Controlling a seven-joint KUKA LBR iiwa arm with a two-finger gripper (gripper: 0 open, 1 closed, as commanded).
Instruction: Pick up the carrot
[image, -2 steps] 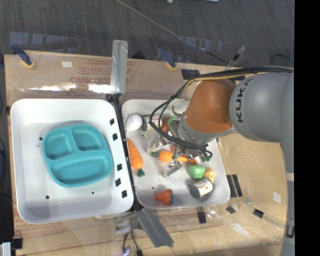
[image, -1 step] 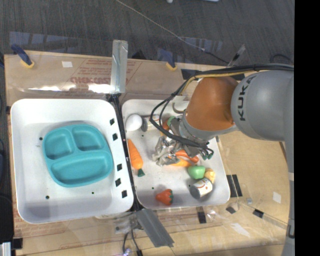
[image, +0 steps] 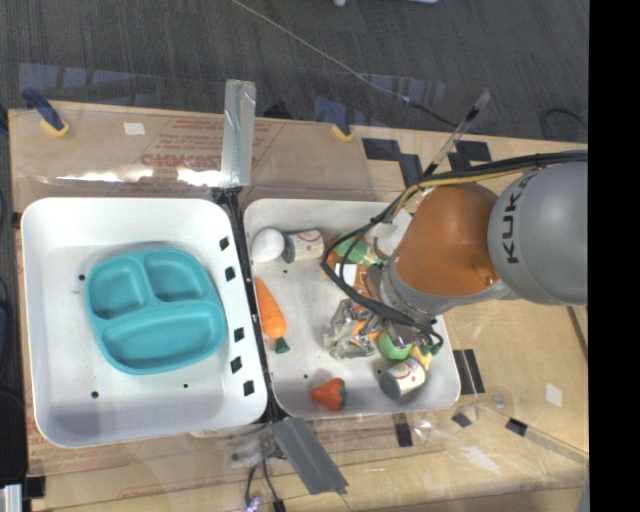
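Tool (image: 358, 325) is hovering over right-bin clutter, grip state hard to tell; carrot (image: 269, 310) is lying apart leftward. Approach step; next needs shifting left.

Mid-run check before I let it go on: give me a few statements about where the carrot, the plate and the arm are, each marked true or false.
1. The carrot lies in the right bin, near its left wall. True.
2. The tool holds the carrot. False: the carrot lies apart, to the tool's left.
3. The teal plate sits in the left bin. True.
4. The strawberry rests on the plate. False: it lies in the right bin, near its front edge.
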